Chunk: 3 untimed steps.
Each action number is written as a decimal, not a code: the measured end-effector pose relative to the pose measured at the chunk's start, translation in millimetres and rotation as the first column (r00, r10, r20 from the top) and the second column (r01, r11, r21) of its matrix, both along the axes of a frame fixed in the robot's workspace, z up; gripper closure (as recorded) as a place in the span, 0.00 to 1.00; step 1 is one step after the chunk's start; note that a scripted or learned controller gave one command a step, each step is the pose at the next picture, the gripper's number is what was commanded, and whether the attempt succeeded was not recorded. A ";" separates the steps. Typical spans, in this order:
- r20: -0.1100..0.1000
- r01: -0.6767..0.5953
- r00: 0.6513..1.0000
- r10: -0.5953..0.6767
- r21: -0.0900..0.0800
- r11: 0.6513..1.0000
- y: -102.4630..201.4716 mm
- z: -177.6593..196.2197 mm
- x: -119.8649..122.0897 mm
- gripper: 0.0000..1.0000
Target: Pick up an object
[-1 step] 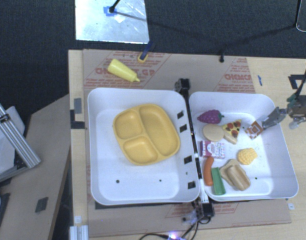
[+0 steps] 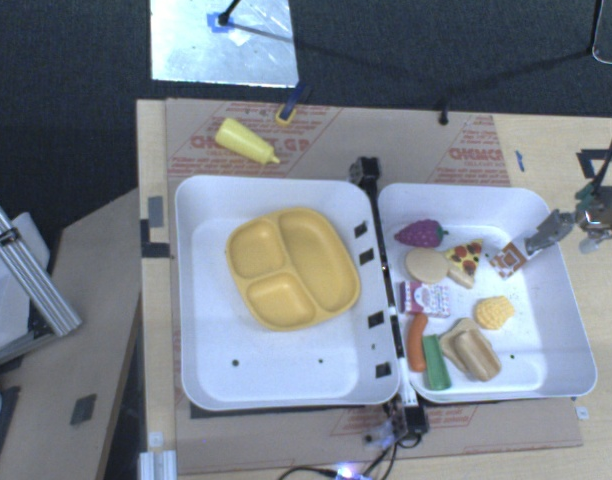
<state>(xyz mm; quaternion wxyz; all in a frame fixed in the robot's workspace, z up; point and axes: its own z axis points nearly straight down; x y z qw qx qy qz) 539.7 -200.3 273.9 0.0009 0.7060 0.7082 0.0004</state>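
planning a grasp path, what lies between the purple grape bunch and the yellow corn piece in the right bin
In the camera view, between the purple toy grape bunch and the yellow corn piece lie a round beige cookie and a pizza slice.

Red mirrored print on the cardboard sheet (image 2: pixel 466 158) cannot be read.

Both shallow white bins (image 2: pixel 196 268) look like smooth moulded plastic with a soft sheen, and the yellow three-compartment plate (image 2: pixel 291 266) in the left one has the same glossy plastic finish. They sit on a matt brown cardboard sheet printed in red (image 2: pixel 316 133) over the pale wood-look tabletop (image 2: pixel 96 268). Beyond the tabletop's far edge lie dark, rough carpet (image 2: pixel 66 38) and a shiny square metal plate (image 2: pixel 224 28).
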 end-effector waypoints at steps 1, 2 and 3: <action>-0.005 0.001 1.000 -0.001 0.002 1.000 5.6 -61.8 0.4 0.00; -0.005 0.002 1.000 -0.002 0.002 1.000 4.4 -122.7 -5.9 0.00; -0.005 0.002 1.000 -0.002 0.002 1.000 8.0 -180.1 -14.8 0.00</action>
